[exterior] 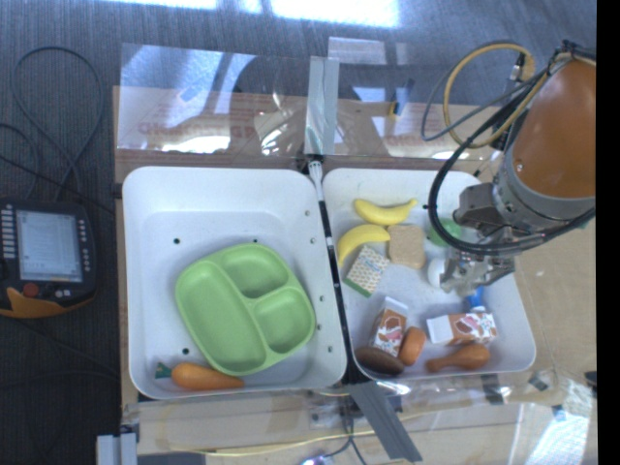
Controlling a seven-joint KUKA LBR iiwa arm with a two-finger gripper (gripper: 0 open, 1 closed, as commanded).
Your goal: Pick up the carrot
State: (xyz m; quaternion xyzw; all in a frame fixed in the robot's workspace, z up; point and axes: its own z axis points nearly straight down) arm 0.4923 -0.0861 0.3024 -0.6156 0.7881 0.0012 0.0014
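The carrot [200,377], orange with a small green top, lies flat in the front-left corner of the left bin [145,211], just below the green plate. My gripper [464,277] hangs over the right bin [518,356] near its right side, far from the carrot and above a red-and-white packet [472,327]. Nothing shows in its grasp. The grey arm with its orange band [557,139] reaches in from the right.
A green divided plate [247,308] fills the left bin's middle. The right bin holds two bananas [385,211], a tan square [407,247], a checkered packet [366,269], a small carton [389,329], an orange oval [414,345] and a drumstick [460,358]. A wall [329,260] divides the bins.
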